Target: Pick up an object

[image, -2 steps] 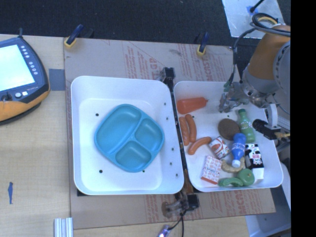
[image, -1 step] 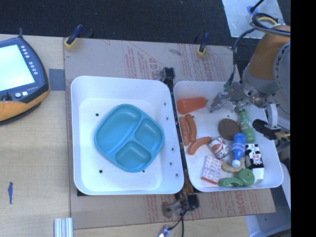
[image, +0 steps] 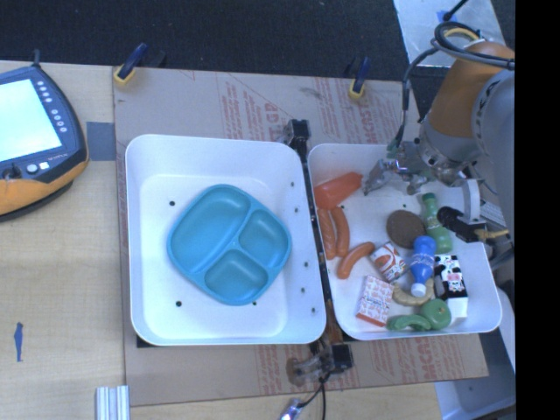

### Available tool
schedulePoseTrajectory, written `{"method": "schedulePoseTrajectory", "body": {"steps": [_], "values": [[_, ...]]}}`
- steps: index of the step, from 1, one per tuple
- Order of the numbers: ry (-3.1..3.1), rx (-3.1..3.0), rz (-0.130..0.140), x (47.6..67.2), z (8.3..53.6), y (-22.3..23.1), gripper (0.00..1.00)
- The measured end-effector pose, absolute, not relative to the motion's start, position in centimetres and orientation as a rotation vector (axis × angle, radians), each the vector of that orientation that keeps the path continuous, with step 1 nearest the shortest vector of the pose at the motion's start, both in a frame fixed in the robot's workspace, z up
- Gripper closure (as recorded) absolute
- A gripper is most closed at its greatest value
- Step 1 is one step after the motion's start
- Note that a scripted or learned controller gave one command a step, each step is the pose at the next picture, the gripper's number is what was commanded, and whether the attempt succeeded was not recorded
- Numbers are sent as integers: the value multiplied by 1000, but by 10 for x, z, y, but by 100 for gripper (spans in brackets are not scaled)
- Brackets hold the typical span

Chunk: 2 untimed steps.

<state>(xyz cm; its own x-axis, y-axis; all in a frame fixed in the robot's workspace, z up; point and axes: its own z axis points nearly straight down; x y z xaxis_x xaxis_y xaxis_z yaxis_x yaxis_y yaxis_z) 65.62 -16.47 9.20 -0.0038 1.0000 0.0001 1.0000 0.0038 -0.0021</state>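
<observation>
The claw [image: 395,171] hangs over the right bin's [image: 350,324] far end; I cannot tell how it is set. Near it lies an orange carrot [image: 338,187]. A blue plate [image: 229,244] fills the left bin [image: 140,234].

Item: single grey KUKA iiwa robot arm [image: 494,121], entering from the right edge of the camera view. Orange band [image: 464,94] stood above the wrist, with dark cables [image: 437,46] looped over its upper side. Wrist was angled downward and toward the left. Metallic two-finger gripper [image: 391,172] sat at the arm's lower-left end, low over the back part of the right-hand white bin [image: 350,156]. Nothing was visible between the fingers. Finger spacing could not be made out; the tips appeared as small grey metal shapes
</observation>
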Motion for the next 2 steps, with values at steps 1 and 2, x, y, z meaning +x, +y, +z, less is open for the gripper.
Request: {"method": "schedulePoseTrajectory", "body": {"steps": [1,2], "values": [[-2225,-2225,17,655,93,-139,0],[-2226,-2214,6,656,92,-109,0]]}}
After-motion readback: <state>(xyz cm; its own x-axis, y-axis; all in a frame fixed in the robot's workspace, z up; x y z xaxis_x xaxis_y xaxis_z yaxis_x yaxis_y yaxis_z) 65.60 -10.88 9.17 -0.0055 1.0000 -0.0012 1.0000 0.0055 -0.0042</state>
